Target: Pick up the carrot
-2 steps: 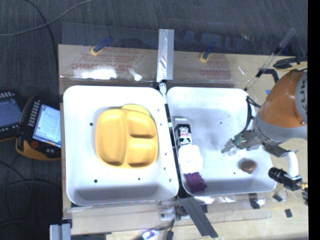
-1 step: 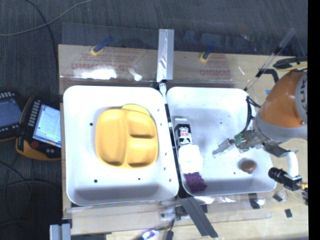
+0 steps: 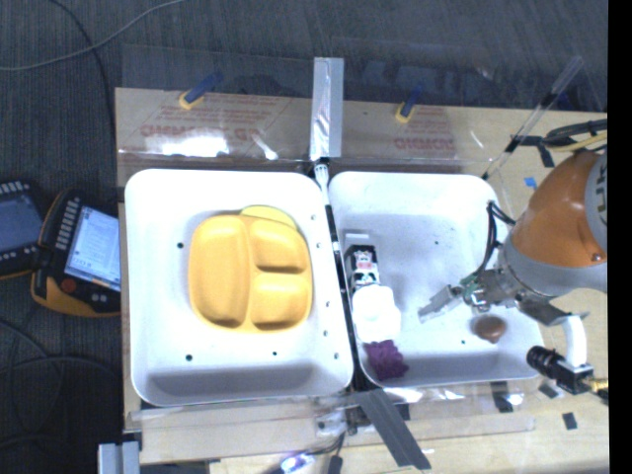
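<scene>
A small brownish-orange rounded thing (image 3: 489,329) lies on the floor of the right bin (image 3: 425,200), near its right front corner. It is the only thing here with a carrot's colour, and I cannot tell its shape for sure. My gripper (image 3: 472,297) hangs low over the bin just above and to the left of that thing, close to it. The grey arm with its orange band (image 3: 563,225) covers the bin's right rim, and part of the gripper's body is hidden under the wrist.
A white carton with a black-and-white label (image 3: 367,284) and a purple bunch of grapes (image 3: 385,358) sit along the right bin's left wall. A yellow compartment tray (image 3: 252,270) lies in the left bin (image 3: 158,215). A handheld pendant (image 3: 84,255) rests left of the bench.
</scene>
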{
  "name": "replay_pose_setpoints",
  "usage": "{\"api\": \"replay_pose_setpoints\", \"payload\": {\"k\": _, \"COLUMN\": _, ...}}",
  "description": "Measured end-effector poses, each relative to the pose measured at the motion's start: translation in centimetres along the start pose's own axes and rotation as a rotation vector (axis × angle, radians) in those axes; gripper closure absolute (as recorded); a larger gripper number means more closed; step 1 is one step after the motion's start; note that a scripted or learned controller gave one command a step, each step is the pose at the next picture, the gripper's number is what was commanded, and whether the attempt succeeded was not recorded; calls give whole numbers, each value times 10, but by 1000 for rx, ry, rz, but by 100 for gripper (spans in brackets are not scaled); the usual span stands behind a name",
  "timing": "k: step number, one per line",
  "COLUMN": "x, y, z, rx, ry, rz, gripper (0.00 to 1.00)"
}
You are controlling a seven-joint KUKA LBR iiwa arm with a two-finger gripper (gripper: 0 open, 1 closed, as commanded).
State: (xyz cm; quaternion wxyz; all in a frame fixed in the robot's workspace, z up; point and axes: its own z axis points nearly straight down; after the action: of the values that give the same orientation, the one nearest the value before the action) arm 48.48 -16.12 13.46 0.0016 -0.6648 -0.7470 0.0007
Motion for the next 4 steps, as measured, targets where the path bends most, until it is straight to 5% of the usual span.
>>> {"api": "replay_pose_setpoints", "payload": {"k": 1, "x": 1, "y": 1, "z": -8, "rx": 1, "ry": 2, "rz": -2, "gripper": 100}}
{"api": "replay_pose_setpoints", "payload": {"k": 2, "x": 102, "y": 48, "z": -82, "rx": -2, "ry": -1, "rz": -438, "gripper": 100}}
{"api": "replay_pose_setpoints", "payload": {"k": 3, "x": 102, "y": 48, "z": -82, "rx": -2, "ry": -1, "rz": -438, "gripper": 0}}
{"api": "replay_pose_setpoints", "payload": {"k": 4, "x": 128, "y": 90, "z": -67, "rx": -1, "ry": -4, "rz": -521, "gripper": 0}}
